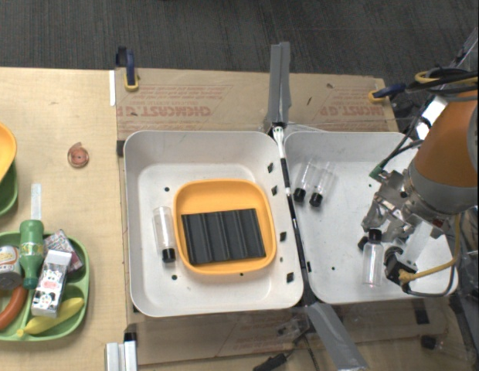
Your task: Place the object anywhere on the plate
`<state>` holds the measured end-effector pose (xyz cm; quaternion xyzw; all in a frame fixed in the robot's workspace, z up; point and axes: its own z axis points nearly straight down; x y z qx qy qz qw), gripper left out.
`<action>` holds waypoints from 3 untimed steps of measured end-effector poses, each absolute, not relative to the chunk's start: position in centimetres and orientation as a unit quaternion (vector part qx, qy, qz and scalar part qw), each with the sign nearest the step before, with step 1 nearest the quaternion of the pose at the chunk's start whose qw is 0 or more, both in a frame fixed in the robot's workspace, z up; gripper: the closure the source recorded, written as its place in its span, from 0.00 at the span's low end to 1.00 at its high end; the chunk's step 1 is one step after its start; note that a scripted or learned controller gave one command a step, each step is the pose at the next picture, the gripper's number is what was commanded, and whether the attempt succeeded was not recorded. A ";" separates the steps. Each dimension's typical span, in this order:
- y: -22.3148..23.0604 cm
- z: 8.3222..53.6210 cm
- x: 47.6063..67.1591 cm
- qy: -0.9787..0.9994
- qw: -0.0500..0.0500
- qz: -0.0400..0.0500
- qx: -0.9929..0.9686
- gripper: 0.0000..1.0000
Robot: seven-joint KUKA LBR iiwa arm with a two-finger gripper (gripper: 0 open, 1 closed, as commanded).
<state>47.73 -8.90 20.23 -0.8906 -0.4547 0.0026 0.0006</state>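
The square orange plastic plate (224,226), bearing a ribbed dark grey slab (223,235), sits in the left white bin (139,207). A clear black-capped vial (371,259), probably the object to move, lies well right of the plate, just under the gripper (376,242); whether the claw grips it I cannot tell. A sound grasp should take the vial across its width, then lift well clear before crossing. Behind the plate, cardboard (170,99) reads "CHEMCAST", seen upside down.
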 end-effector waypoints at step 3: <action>-3.7 20.2 62.5 -0.647 0.000 0.002 -0.762 1.00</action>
